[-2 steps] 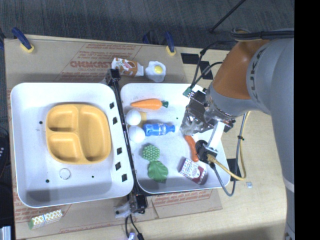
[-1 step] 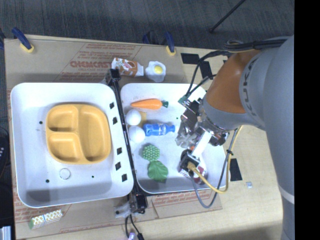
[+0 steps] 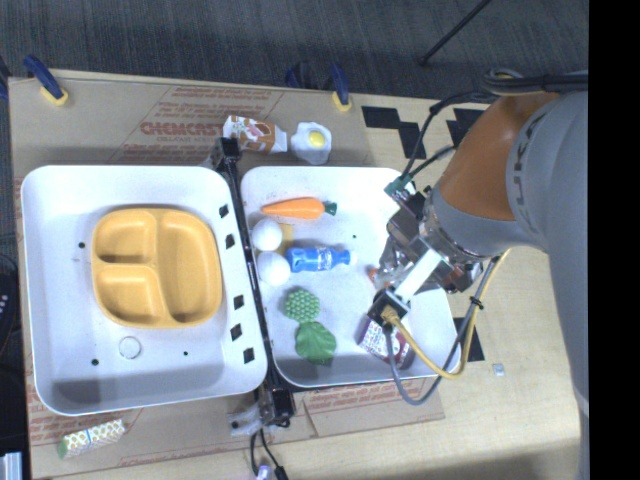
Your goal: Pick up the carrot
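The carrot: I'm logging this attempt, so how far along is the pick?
Done: nothing yet; the carrot lies on the floor of the right bin, near its far wall, untouched. In hand: the gripper sits over the same bin's right side, well apart from the carrot. Left: move across to it, grasp it and lift.

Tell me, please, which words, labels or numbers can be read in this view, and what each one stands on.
"CHEMCAST": large red print on the cardboard sheet behind the left bin; the last letters are unclear.
Smaller red lines on the same cardboard: too small to read.
Label on the blue bottle: blurred.
Print on the brown-and-white pack behind the bins: blurred.
Pattern on the speckled wrapper at the front: unreadable.
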Controlling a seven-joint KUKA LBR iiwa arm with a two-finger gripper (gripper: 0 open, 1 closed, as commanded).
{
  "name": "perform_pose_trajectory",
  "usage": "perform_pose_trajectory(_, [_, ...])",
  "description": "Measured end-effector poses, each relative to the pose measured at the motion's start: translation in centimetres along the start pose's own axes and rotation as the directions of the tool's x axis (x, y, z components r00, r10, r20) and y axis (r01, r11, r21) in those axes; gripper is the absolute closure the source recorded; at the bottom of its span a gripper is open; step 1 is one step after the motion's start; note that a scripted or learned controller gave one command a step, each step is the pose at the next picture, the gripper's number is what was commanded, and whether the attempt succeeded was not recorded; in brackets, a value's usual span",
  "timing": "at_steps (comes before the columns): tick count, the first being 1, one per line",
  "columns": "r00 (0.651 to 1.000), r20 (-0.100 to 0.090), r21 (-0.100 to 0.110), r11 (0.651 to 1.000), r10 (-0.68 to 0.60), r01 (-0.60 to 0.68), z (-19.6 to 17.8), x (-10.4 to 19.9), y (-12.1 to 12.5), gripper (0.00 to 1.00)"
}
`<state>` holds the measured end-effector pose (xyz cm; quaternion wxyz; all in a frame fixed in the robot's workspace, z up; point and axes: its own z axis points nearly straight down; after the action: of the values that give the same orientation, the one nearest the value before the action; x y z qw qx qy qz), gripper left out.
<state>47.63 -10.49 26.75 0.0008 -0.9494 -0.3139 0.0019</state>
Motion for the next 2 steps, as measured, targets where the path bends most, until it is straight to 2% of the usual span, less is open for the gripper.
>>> perform_pose_trajectory(1, [0.997, 0.0, 0.003, 0.997, 0.075, -0.075, 1.2, 0.7, -1.0, 1.0])
perform_pose_trajectory(2, [0.999, 0.001, 0.003, 0.999, 0.032, -0.032, 2.0, 3.2, -4.3, 1.0])
